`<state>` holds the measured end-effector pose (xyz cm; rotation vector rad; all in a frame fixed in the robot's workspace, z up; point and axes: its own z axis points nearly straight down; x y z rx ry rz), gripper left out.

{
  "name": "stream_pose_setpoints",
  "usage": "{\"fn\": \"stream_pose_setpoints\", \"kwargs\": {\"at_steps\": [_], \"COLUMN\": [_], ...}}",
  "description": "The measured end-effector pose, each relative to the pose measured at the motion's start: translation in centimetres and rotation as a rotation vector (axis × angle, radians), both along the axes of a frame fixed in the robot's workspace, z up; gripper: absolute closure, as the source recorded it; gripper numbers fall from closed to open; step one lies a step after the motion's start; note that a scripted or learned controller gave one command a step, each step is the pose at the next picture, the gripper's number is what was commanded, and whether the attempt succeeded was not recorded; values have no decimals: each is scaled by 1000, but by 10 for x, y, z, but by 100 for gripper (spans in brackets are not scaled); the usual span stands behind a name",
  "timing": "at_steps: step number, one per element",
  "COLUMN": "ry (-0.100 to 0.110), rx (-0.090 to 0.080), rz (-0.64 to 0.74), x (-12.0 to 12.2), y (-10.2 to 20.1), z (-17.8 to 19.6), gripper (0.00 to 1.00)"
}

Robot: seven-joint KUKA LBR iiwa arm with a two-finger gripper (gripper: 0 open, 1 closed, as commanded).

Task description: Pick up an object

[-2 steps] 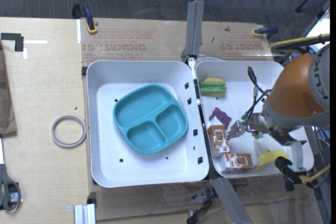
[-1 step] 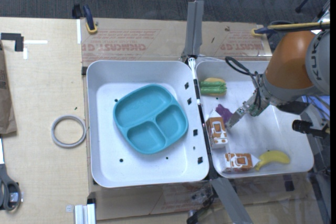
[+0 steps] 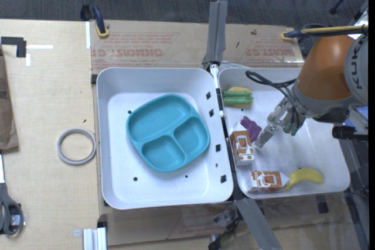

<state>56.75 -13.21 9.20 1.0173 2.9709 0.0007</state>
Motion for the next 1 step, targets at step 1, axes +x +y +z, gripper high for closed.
{"fn": "stream_pose_setpoints", "kwargs": {"at_steps": [1], "ry": [-1], "rx": [-1], "rz": [22], "x": [-22], "y": [23], "z": [1], "gripper": [0]}}
